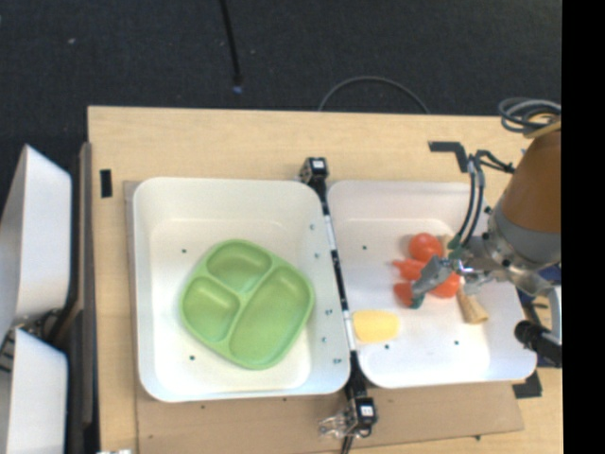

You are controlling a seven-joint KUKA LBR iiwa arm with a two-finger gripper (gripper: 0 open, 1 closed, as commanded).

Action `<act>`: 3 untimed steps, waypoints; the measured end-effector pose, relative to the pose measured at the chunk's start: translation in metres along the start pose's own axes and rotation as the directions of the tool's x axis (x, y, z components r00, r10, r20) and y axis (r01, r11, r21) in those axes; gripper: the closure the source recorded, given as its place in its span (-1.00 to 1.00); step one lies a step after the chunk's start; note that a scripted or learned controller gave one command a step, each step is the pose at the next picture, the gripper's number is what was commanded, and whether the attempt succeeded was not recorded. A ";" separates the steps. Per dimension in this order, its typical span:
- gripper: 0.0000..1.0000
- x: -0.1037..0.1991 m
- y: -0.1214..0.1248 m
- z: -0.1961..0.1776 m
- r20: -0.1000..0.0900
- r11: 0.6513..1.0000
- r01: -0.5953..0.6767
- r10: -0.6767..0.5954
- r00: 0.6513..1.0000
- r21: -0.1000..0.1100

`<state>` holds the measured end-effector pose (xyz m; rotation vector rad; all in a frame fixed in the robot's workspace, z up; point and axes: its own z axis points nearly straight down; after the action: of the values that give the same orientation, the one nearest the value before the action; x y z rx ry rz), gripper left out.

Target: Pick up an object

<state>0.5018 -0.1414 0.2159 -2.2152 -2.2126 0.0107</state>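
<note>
Camera view: the arm reaches into the right bin [378, 206] among a cluster of red-orange objects [423, 258].

Its gripper [437, 277] sits low over those objects, touching or just above them; whether it is open or closed cannot be told. A yellow object [375, 325] lies near the bin's left wall, a tan piece [473, 308] just right of the gripper. The left bin [151, 216] holds a green divided plate [247, 303].

Right bin [416, 362] — red pieces [421, 258] crowd its middle, yellow block [375, 326] near the divider; front floor open.
</note>
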 end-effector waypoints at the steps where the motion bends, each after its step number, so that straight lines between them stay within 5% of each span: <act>1: -1.00 0.000 0.003 -0.007 0.003 1.000 0.004 -0.004 1.000 -0.014; 3: -1.00 0.014 0.002 0.089 0.004 1.000 -0.001 0.001 1.000 -0.009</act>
<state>0.5028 -0.1275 0.1272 -2.2225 -2.2178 0.0049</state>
